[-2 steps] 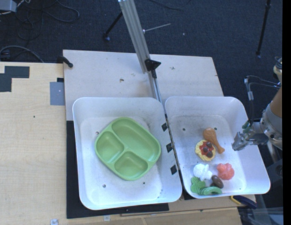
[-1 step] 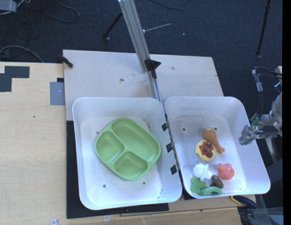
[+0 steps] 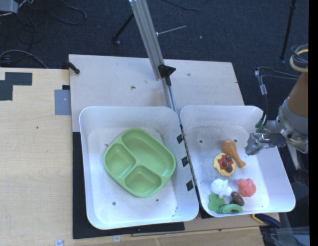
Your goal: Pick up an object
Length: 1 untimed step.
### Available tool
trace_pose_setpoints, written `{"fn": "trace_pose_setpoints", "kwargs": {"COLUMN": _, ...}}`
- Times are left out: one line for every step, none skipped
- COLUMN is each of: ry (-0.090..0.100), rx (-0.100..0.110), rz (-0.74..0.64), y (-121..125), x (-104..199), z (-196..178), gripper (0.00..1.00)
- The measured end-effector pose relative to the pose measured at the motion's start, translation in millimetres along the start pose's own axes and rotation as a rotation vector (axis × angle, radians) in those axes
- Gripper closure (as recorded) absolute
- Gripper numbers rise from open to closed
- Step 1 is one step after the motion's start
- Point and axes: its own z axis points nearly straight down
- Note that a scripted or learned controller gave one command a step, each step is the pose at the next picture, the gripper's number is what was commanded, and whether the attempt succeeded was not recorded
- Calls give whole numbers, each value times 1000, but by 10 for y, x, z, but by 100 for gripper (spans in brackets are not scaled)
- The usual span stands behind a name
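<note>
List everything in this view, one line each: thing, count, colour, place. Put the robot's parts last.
Left bin: one, white, left half of the bench.
Right bin: one, white, beside the left bin.
Divided plate: one, light green, three compartments, in the left bin.
Toy drumstick: one, orange-brown, upper part of the right bin.
Toy tart: one, yellow with red and dark topping, just below-left of the drumstick.
Red toy: one, red, lower right bin.
White toy: one, white, left of the red toy.
Green toy: one, green, at the right bin's near edge.
Arm: one, grey with orange band, entering from the right.
Gripper: one, grey metal, over the right bin beside the drumstick.
</note>
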Motion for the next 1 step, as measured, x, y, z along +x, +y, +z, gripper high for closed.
{"fn": "trace_pose_setpoints", "kwargs": {"ry": 1, "rx": 4, "rz": 2, "y": 107, "x": 413, "z": 87, "gripper": 100}}
